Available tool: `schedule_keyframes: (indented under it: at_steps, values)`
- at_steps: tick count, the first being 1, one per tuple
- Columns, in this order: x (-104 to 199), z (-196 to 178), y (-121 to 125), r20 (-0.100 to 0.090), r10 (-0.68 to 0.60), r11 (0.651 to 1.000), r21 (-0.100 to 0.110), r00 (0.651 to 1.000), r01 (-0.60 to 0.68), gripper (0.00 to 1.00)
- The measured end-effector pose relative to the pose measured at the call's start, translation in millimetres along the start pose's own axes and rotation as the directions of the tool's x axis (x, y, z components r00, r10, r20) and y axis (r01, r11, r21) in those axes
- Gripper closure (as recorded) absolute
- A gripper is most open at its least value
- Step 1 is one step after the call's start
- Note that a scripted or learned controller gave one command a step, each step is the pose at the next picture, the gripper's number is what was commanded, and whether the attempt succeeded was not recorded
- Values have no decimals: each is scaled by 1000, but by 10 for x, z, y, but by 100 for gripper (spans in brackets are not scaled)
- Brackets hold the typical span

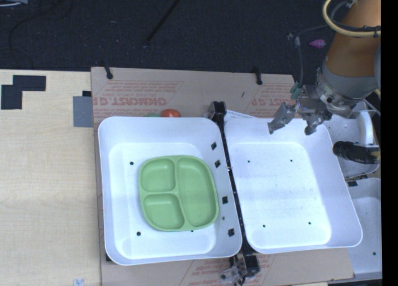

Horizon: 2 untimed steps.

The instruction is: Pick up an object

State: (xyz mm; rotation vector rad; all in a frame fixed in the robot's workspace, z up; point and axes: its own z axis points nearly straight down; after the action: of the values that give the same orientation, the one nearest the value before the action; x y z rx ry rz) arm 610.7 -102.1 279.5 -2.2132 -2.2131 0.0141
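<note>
Inside the left bin (118,154), resting flat on its floor a little toward the side nearest the right bin (348,216), lies the green plate (179,193). It is a pale, matte green tray of rounded-rectangle outline with soft corners and a raised rim. Low ridges split it into three wells: one long well along the side facing the right bin, and two smaller wells stacked on the side away from it. Nothing sits in any of the wells.

The plate's long axis runs roughly from the far wall of the left bin toward the near wall, turned slightly so that its far end leans away from the right bin and its near end leans toward it. It lies open side up, and its edge stays clear of the bin walls all round.

Over the far edge of the right bin hangs the gripper (296,121), carried by the grey wrist under the arm's orange band (356,42). Its two dark fingers (278,120) are spread apart, with plain white bin floor and rim visible in the gap between them, and no object sits between them. The fingertips appear close to the far rim of that bin; whether they touch it cannot be told from this angle. The gripper is well apart from the green plate, with the black divider (225,173) between the two bins lying between them.

Just beyond the far rim of the left bin, a small red object (170,114) rests on the cardboard sheet (186,95).
</note>
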Motion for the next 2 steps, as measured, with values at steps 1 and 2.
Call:
schedule_keyframes:
  at_steps: [1,2]
  values:
    - [0,-67,16,1,-1,1000,-11,1000,1,0]
    - [28,372,-8,1,-1,1000,-8,1000,1,0]
